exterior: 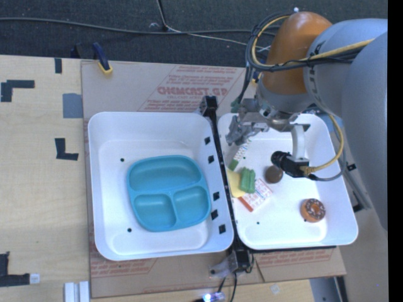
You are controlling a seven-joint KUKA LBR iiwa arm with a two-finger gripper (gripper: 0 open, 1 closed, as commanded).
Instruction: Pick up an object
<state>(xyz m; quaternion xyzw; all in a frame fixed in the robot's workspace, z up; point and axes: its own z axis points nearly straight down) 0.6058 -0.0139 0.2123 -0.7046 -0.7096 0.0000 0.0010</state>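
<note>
Grey arm (340, 61) low over right bin (340, 231)

tray (169, 191) in left bin (104, 131), donut (313, 210) right

Even bright overhead light, mild glare on white bins (101, 137), soft shadows, pic slightly soft w/ low res

The grey arm (352, 74) reached in from the right, its orange band (293, 43) uppermost near the top of the view. Below the band the wrist bent downward and leftward, and the pincer (239, 134) hung low, pointing down.
</note>
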